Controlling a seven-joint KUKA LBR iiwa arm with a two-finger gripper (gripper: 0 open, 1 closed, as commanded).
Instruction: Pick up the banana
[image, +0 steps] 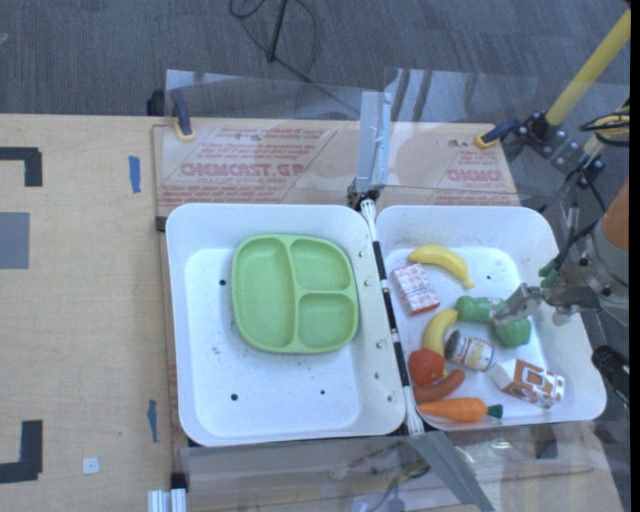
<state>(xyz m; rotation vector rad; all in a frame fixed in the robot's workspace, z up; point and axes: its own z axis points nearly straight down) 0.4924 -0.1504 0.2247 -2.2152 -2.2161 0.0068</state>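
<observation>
On the worktop (80, 300) the left bin (200, 400) held a green divided plate (296, 293), lying flat toward its rear right. The right bin (540, 235) was crowded: a banana (441, 262) lay near the back, well apart from the tool, with a small red-and-white carton (414, 288) just in front of it; a second banana (438, 330) curved beside a small jar (469, 351) at the middle. Along the front sat a tomato (425, 366), a reddish sausage-shaped piece (440, 387), a carrot (458, 409) and an orange-and-white box (530, 382). The tool (520, 305) reached in from the right over two green pieces (492, 315) (what they were I couldn't make out), and it blurred into them, so I couldn't tell how far apart it stood or whether it gripped anything. The arm behind it was cut off at the edge.
</observation>
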